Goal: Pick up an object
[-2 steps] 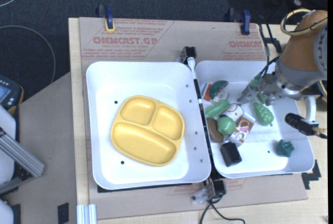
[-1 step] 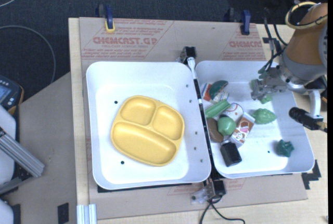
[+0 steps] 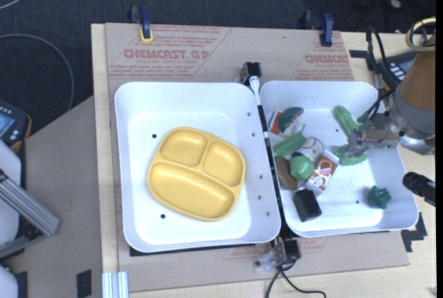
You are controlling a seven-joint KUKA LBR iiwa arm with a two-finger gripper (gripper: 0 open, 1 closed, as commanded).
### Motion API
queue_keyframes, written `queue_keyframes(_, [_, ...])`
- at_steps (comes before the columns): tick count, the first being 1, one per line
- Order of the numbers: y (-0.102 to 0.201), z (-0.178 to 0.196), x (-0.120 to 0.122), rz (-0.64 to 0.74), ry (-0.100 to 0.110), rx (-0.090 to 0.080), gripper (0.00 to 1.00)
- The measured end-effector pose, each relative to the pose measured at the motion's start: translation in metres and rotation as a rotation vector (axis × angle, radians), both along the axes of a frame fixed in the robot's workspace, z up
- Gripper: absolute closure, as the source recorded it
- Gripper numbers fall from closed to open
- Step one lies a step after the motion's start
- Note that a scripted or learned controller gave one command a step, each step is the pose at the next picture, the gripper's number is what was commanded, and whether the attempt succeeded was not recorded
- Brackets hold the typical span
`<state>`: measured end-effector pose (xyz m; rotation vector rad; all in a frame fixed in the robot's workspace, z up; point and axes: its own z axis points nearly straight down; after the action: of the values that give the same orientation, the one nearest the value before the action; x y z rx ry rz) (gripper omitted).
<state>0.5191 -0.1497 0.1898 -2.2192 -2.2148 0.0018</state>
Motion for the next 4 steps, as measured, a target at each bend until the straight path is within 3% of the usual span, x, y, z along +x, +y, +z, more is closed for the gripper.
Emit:
queue_keyframes(1, [-0.038, -0.11, 0.017, -0.001, -0.002, -0.003, 1.0])
queue_keyframes(2, [-0.025, 0.035, -0.03, 0.002, -0.014, -0.006, 1.0])
queue_keyframes(3, [0.068, 0.017, -0.04, 0.011, -0.001, 0.002, 1.0])
queue_keyframes(4, [0.137, 0.055, -0.039, 0.011, -0.01, -0.002, 1.0])
